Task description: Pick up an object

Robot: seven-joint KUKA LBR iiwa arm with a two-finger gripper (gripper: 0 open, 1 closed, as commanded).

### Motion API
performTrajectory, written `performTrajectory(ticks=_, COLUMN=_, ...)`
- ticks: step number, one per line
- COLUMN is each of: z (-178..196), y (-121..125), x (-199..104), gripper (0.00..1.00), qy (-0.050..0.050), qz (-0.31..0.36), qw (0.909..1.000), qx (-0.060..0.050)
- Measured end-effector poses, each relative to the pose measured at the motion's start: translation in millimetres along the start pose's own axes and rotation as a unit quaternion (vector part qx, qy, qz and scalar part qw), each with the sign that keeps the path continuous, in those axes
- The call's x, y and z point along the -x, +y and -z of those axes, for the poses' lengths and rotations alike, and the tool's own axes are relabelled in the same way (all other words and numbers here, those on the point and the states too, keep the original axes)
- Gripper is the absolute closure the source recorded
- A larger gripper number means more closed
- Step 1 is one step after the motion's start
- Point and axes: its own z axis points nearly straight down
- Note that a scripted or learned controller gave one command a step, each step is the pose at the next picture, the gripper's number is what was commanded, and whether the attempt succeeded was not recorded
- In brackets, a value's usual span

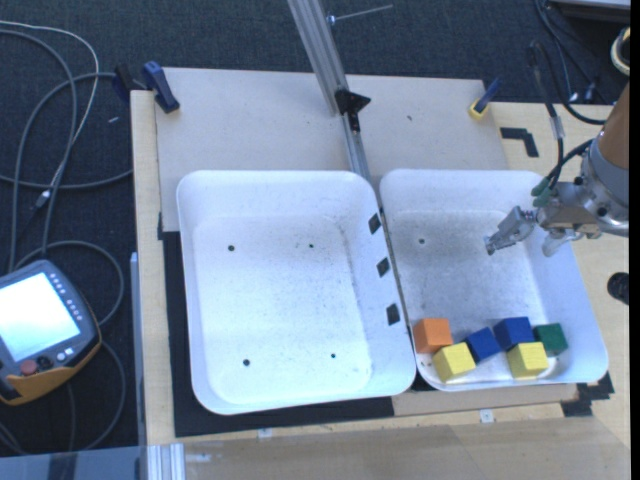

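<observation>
We start wide: the bench carries the left bin and the right bin side by side, and our arm comes in from the right, high over the right bin's far side. The gripper hangs above bare bin floor; whether its claw is apart or together, we cannot tell from this angle, and nothing shows in its grasp.

Down at the near edge of the right bin sit our candidates, packed in a row: the orange cube, a yellow cube just beside it, two blue cubes, a second yellow cube and the green cube.

Here is the worry, as we judge it: the blocks are huddled touching one another and pressed toward the bin wall, so a descending finger may land on a neighbour, shove the cluster, or jam against the rim and close on nothing. The gripper is also well apart from them, so a blind drop here grabs air.

Writing? We can read none; the pendant screen at the left is a pale blur
</observation>
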Motion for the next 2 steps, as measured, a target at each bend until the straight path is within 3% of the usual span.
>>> performTrajectory(ticks=1, z=-39.4, y=5.9, x=-33.4, gripper=0.0, qy=0.002, qz=0.002, qw=1.0, qx=-0.004)
performTrajectory(ticks=2, z=-37.0, y=6.2, x=-31.1, gripper=0.0, qy=0.0, qz=0.0, qw=1.0, qx=-0.001)
